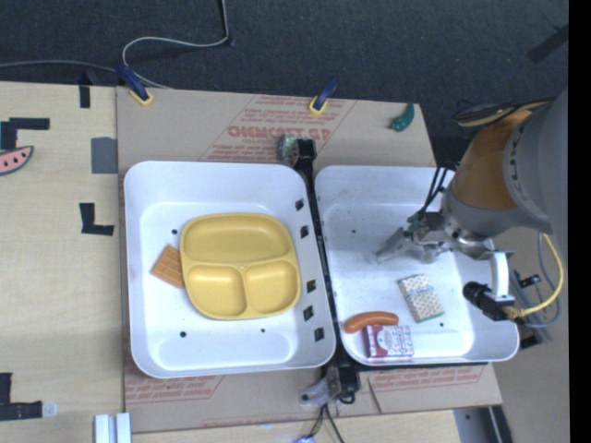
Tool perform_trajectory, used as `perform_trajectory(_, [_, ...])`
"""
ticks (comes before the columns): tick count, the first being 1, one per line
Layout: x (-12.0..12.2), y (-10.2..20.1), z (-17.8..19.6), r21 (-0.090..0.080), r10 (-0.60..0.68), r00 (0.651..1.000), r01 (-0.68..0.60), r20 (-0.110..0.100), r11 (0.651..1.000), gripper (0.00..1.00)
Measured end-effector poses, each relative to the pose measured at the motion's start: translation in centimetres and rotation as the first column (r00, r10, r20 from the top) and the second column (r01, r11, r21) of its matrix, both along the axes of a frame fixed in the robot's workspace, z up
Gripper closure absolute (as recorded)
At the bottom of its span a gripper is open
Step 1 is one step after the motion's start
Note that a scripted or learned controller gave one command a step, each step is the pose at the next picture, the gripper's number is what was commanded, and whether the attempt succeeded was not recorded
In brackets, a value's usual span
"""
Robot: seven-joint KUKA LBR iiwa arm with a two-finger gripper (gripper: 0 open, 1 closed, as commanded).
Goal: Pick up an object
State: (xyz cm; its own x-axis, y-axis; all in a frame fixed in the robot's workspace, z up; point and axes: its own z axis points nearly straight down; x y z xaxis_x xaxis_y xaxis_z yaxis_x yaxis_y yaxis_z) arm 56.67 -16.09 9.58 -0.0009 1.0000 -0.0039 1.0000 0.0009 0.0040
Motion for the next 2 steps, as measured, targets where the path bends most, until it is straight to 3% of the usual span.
perform_trajectory(1, [0.00,0.07,0.92,0.001,0.000,1.000,0.000,-0.001,1.000,1.00])
perform_trajectory(2, [-0.01,0.07,0.91,0.001,0.000,1.000,0.000,-0.001,1.000,0.00])
